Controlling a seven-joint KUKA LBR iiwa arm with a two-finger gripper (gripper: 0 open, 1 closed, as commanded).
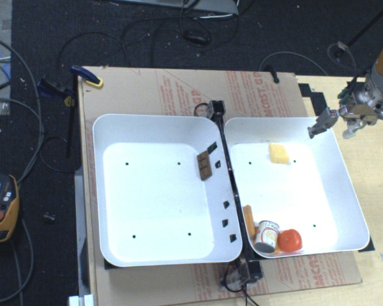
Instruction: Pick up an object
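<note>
My hand hangs spread and empty over the right bin's far corner; the yellow block lies nearest, leftward and slightly toward the camera.

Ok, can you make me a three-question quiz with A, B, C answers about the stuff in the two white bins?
1. Where does the yellow block lie?
A. left bin
B. right bin
C. on the cardboard

2. What colour is the round ball beside the small can?
A. red
B. blue
C. green

3. How does the brown bar sit?
A. propped against the left bin's right wall
B. flat in the middle of the left bin's floor
C. standing on the can

Answers:
1 B, it lies on the right bin's floor near the far wall.
2 A, it looks tomato red.
3 A, it leans on the left bin's sloping right side.
</note>
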